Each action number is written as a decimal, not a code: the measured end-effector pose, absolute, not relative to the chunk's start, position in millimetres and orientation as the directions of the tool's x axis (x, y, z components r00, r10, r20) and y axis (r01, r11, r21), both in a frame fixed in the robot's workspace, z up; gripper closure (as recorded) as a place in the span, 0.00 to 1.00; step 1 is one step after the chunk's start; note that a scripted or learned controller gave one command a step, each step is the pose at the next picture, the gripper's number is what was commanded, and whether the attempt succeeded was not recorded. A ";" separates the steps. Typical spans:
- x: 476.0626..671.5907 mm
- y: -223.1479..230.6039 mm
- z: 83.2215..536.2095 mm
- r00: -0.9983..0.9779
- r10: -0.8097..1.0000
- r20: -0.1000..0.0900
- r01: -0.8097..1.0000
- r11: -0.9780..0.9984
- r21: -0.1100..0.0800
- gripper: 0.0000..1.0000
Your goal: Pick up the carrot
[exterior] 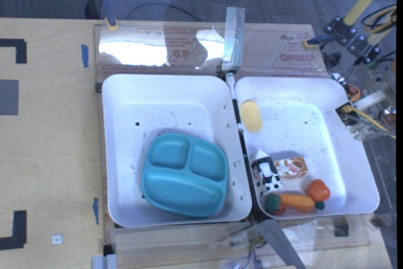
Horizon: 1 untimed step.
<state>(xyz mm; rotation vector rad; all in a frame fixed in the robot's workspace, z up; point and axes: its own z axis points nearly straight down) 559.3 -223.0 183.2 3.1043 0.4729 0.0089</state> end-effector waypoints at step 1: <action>557.2 -222.6 179.0 0.955 0.297 -0.002 0.297 -0.955 -0.002 0.00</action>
